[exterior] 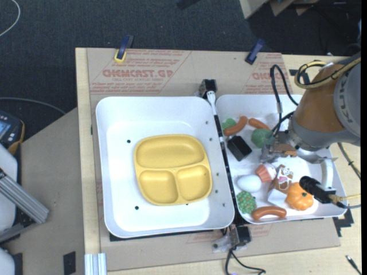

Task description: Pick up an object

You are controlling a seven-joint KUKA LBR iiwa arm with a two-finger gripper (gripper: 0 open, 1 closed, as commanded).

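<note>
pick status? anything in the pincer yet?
Done: the arm is over the right bin, pincer low among the toys. In hand: nothing visibly held; the view doesn't show the pincer's state. Left: the grasp and lift. Egg, sausage and pumpkin lie in the bin; yellow tray sits in the left bin.

Lighting: even, diffuse, from overhead; no single hard source. Both bins (109, 153) read bright, approx. at clipping on the white walls, so wall detail is thin. The yellow tray (172, 168) shows soft sheen on its ridges, no hard glare. Shadows: faint, short, tight under the toys and under my arm (321, 110) in the right bin. The dark floor (57, 16) stays dim, w/ low contrast. Sharpness: moderate overall; small toys look soft, board lettering is legible. My arm is slightly blurred at its outline. Frame corners: mild softness, no strong bending of straight edges.
</note>
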